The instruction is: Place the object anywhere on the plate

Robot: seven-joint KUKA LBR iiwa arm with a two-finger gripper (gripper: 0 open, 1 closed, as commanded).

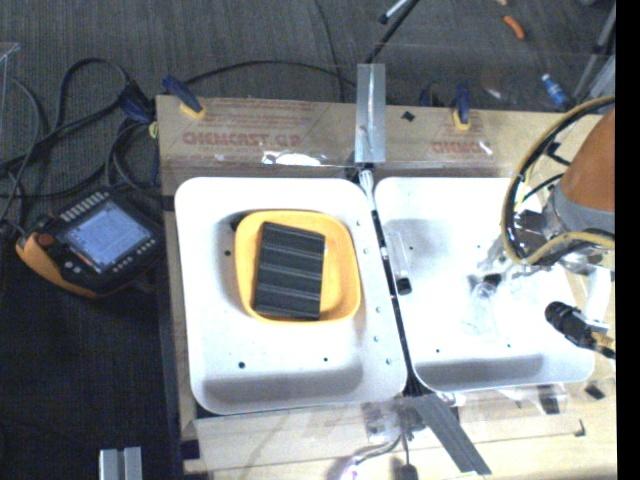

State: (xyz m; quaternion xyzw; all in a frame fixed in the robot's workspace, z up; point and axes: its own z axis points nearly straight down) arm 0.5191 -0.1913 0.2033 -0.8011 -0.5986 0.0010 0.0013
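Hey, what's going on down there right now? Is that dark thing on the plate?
Gripper over right bin, nothing seen in it. Dark ridged block lying on yellow plate, left bin. Nothing in the way.

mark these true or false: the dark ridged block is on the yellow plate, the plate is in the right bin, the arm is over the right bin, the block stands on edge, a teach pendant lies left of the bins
1. The dark ridged block is on the yellow plate. True.
2. The plate is in the right bin. False: it sits in the left bin.
3. The arm is over the right bin. True, at its right side.
4. The block stands on edge. False: it lies flat on the plate.
5. A teach pendant lies left of the bins. True, on the floor.
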